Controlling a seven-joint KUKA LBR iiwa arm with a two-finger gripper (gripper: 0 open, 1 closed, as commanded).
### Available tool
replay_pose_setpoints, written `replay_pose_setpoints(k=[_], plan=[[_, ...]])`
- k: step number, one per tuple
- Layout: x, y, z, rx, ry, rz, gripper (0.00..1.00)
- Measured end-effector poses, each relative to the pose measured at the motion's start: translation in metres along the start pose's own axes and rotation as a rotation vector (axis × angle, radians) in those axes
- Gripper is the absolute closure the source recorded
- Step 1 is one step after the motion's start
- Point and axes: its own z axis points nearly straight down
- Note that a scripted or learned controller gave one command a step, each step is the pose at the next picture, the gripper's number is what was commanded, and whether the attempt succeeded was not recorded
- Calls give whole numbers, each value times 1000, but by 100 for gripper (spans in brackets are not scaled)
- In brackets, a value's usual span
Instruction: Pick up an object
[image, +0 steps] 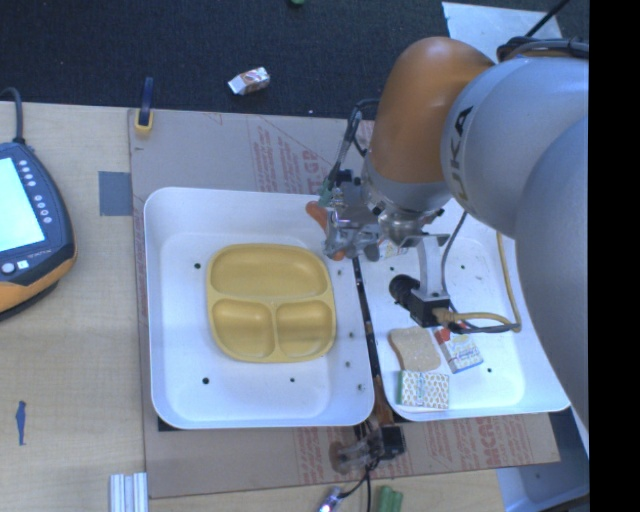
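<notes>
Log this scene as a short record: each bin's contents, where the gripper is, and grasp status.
left bin: yellow three-compartment plate, lying flat
right bin: tan bread-shaped piece, green-and-white patterned square, small packet, all near the front
gripper: over the seam between the bins, towards their far end
orange thing: small, at the left bin's far right corner, beside the gripper; kind unclear
grasp: cannot tell

– What crowds the gripper (345, 240)?
– A yellow three-compartment plastic tray (270, 300) just to its left, and the white bins' adjoining rims (366, 340) close by.
– Free room?
– Bare white bin floor (180, 385) beyond the tray.
</notes>
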Motion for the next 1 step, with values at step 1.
replay_pose_setpoints(k=[1], plan=[[-59,12,42,1,-1,2,100]])
